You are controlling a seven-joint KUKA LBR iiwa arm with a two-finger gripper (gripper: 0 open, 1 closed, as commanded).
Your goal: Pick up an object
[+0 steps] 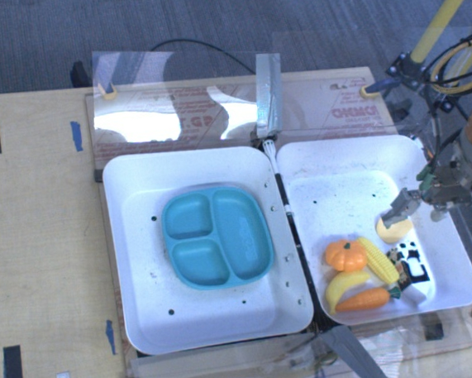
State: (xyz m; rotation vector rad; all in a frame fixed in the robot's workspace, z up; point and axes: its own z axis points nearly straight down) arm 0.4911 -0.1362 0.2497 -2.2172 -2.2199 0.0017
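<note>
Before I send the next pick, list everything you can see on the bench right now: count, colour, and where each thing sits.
Bins: 2, white, side by side on the bench; left bin, right bin.
Divided plate: 1, turquoise, three compartments, centre of left bin.
Toy pumpkin: 1, orange, lower part of right bin.
Toy corn: 1, yellow, right of the pumpkin.
Toy banana: 1, yellow, below the pumpkin.
Toy carrot: 1, orange, beside the banana, near the front wall.
Black-and-white item: 1, right of the corn; kind unclear.
Pale yellow item: 1, right bin, under the gripper.
Gripper: 1, grey, over the right bin's right side.
</note>
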